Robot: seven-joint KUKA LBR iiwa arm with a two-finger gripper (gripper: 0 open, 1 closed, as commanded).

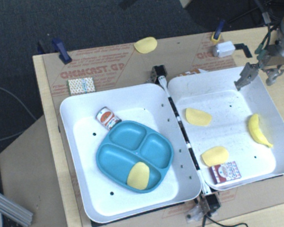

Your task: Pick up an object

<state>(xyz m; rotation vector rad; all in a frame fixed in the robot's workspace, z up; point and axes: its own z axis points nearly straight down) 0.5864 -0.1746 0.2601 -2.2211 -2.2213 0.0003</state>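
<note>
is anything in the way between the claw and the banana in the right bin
Nothing visible is. The claw sits over the right bin's upper right corner, and the banana lies below it near the right wall, with bare bin floor between. The other yellow pieces lie further left.

Grey metal end effector (pixel 258 72), green cable, pale wrist
</note>
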